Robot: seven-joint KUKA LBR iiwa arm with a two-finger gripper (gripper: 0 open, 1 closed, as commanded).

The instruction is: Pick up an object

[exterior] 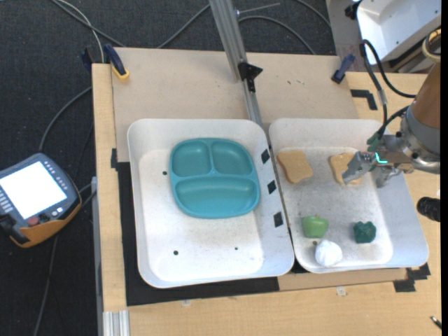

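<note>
The tan object (341,166) in the right bin (402,257) touches the claw (360,168); its opening is unclear.

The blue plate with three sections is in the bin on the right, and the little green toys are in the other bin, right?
Not quite. In the camera view the blue plate with three sections lies in the left bin. The little green toys are in the other bin, the right bin, as you said.
</note>
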